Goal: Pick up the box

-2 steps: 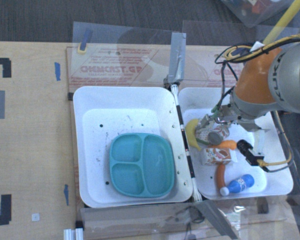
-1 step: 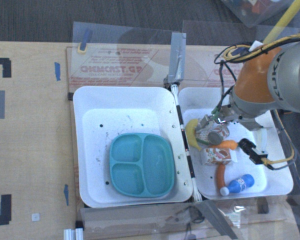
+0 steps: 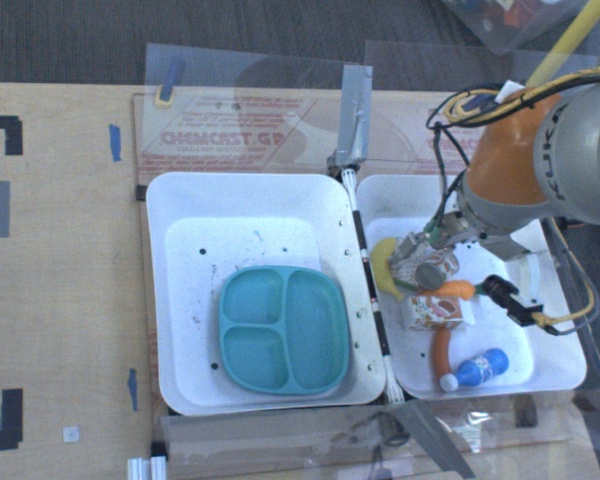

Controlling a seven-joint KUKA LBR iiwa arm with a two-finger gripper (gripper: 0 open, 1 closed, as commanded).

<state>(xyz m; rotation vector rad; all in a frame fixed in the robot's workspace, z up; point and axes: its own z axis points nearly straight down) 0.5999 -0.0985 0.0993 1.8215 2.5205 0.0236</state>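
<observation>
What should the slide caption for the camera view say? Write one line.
Gripper low in the right bin, just above the small box; teal divided tray in the left bin.

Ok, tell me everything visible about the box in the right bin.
The box is a small carton, white with red and brownish print, cardboard by its look, lying flat on the floor of the right bin. The claw hangs just above its upper edge. An orange carrot-like piece lies by its top right corner, and an orange sausage-shaped toy starts at its lower edge.
</observation>
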